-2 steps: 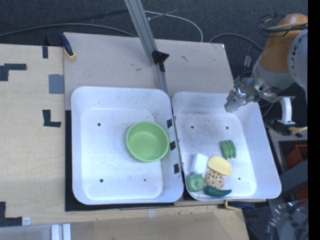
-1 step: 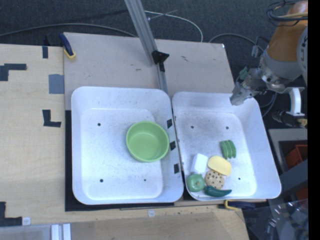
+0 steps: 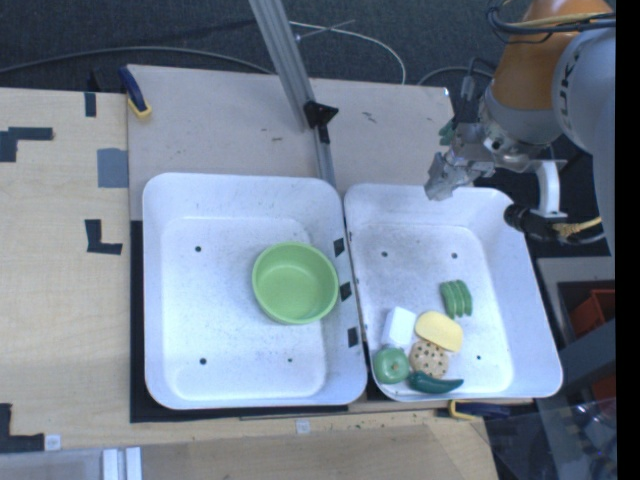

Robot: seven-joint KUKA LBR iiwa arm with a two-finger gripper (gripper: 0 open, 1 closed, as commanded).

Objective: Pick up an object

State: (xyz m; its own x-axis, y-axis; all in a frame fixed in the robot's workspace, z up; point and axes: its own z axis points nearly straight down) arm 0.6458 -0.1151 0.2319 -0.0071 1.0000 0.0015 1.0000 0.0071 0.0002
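Toy foods [image 3: 428, 346] crowd the right bin [image 3: 500, 268]; left bin [image 3: 180, 268] holds a green bowl [image 3: 294, 283]; hand [image 3: 441, 185] state unclear.

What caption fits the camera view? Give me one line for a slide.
KUKA arm's gripper poised over the right bin's far edge, small toy foods clustered in its near corner, green bowl in the left bin.

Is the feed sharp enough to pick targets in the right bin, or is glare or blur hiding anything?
Camera view: even, soft lighting, no strong glare on the right bin; the small items clustered at its near-left corner, such as the yellow piece, read clearly but slightly soft; the gripper at the bin's far edge is blurry, fingers indistinct.
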